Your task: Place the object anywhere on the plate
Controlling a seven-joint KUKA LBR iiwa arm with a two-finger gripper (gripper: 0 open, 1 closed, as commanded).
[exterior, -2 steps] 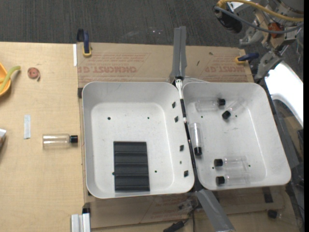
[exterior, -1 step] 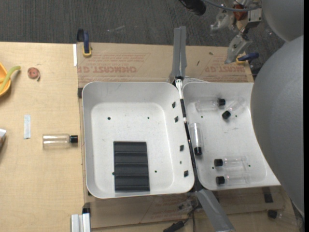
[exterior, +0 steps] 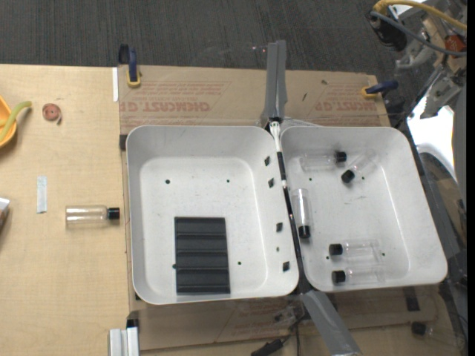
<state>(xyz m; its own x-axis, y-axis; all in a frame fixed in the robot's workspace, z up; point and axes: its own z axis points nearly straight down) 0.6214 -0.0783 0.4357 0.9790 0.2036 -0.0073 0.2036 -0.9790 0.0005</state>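
Yellow-orange object [exterior: 6, 122] at left edge of desk [exterior: 59, 273]: cut off by frame, identity unclear. Small pale item [exterior: 3, 211] below it, also clipped at left edge. Arm hardware and cabling [exterior: 427, 21] at upper right: cropped by top and right edges. Clear vials in right bin [exterior: 415, 199]: glass bodies faint against white floor, outlines hard to trace; contents cannot be told.

Dark grey carpet floor [exterior: 185, 13] behind; light wooden desk [exterior: 59, 288] under brown cardboard sheet [exterior: 200, 99], held by clamps.
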